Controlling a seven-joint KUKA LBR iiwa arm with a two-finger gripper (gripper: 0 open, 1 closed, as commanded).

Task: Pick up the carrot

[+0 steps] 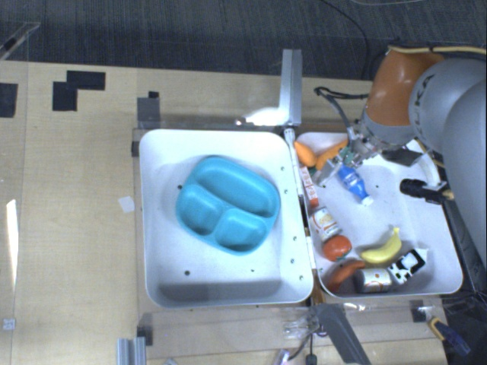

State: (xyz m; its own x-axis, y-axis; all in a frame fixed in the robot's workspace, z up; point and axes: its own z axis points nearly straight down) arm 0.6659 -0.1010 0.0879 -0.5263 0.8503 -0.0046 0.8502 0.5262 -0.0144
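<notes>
Right bin (449, 268) crowded, carrot (304, 153) half hidden under gripper (340, 160); gripper's grip state can't tell, blurred.

Count taken from the overhead view.

Bins: two, white, side by side, a left bin (152, 204) and a right bin (445, 238).

Left bin contents: one blue tray (227, 202) with three compartments.

Right bin contents:
- one carrot (305, 153) at the far left corner
- one second orange piece (332, 154) just beside the carrot; kind uncertain, partly hidden
- one blue bottle (353, 183)
- one banana (380, 251)
- one tomato (336, 247)
- one jar (324, 221)
- one can (376, 280)
- one black-and-white block (409, 265)
- one reddish item (346, 271) at the near edge, too blurred to name

Arm: one (449, 90).
</notes>
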